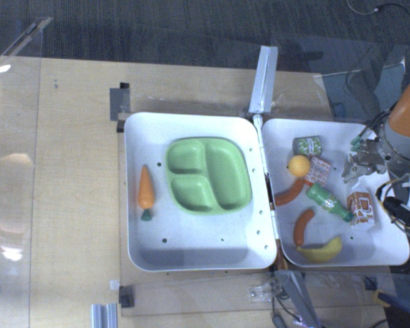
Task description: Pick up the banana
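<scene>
A pale wooden tabletop is sitting on dark carpet, carrying two glossy white bins. The metal hand is hovering over the right bin; its grip I cannot tell. The curved yellow banana is lying below-left of the hand.
</scene>
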You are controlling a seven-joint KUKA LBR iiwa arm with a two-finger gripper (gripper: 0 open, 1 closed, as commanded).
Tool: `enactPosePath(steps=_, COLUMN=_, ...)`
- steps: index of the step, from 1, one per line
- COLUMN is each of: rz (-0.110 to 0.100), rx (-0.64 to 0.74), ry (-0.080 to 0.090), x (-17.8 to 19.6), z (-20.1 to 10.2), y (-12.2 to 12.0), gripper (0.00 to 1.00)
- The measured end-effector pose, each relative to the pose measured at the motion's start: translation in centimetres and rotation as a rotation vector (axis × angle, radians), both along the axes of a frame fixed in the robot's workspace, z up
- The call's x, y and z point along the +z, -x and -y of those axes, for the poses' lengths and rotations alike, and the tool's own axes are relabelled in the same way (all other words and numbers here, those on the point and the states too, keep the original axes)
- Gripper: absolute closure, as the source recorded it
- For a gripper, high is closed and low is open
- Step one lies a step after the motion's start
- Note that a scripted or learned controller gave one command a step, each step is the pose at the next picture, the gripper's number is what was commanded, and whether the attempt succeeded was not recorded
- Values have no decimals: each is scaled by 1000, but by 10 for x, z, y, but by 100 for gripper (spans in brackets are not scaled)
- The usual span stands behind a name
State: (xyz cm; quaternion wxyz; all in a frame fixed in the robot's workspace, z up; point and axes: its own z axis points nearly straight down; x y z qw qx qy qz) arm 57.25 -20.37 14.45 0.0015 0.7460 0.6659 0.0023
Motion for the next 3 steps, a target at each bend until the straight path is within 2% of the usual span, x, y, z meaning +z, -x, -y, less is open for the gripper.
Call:
enactPosePath(steps=1, rz=-1, rx=90, ry=2, x=52, z=-8, y=-65, gripper=100)
enactPosePath(steps=2, rz=-3, rx=18, ry=1, x=54, z=-23, y=-61, gripper=100)
enactPosePath(steps=3, rz=-4, rx=-28, ry=0, x=42, z=-59, y=-46, gripper=100)
